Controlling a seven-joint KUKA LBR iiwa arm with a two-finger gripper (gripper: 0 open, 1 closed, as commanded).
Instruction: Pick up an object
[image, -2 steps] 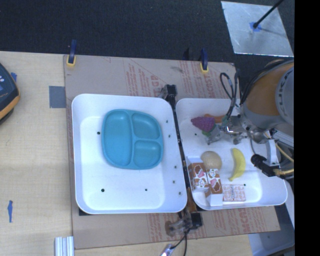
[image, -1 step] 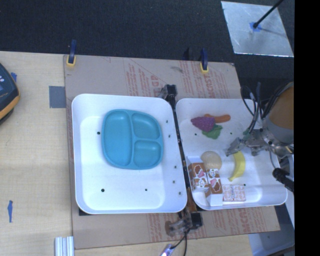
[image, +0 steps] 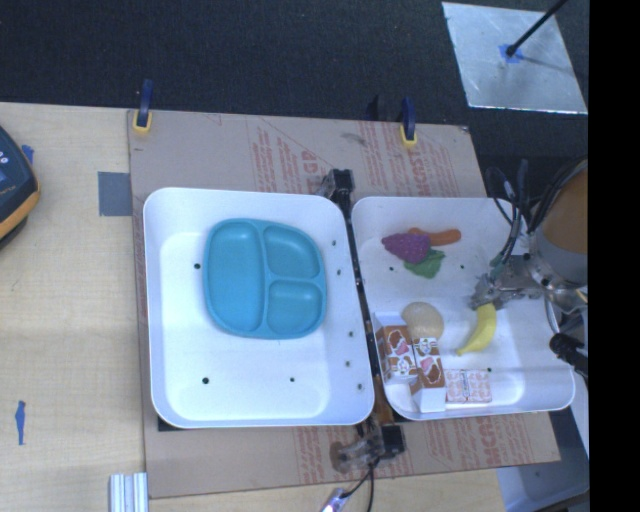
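So from my end, the thing nearest the gripper (image: 492, 292) is the banana (image: 481, 329), lying at a slant in the right bin (image: 530, 395), toward its right side, with its upper tip just under the metal fingers. The gripper sits low over the right part of that bin, coming in from the right, and honestly I can't tell how it's set from this angle; it's just a tangle of metal and cables to me, and nothing is visibly pinched in it. Just left of the banana there's a pale round bun-looking thing (image: 423, 320), and touching that, below and to the left, a couple of brown and white cartons (image: 410, 359) lying side by side along the bin's front left. A smaller pinkish white packet (image: 468, 386) lies flat near the front edge, to the right of the cartons. Up at the back of the same bin I've got purple grapes (image: 405, 245) sitting against a green leafy piece (image: 428, 264), with a small orange carrot (image: 440, 237) touching the top of the grapes. The left bin (image: 175, 390) holds a blue divided plate (image: 265, 277), lying flat toward the back. Both bins rest on a cardboard sheet (image: 250, 150) clamped to the wooden bench (image: 60, 330).
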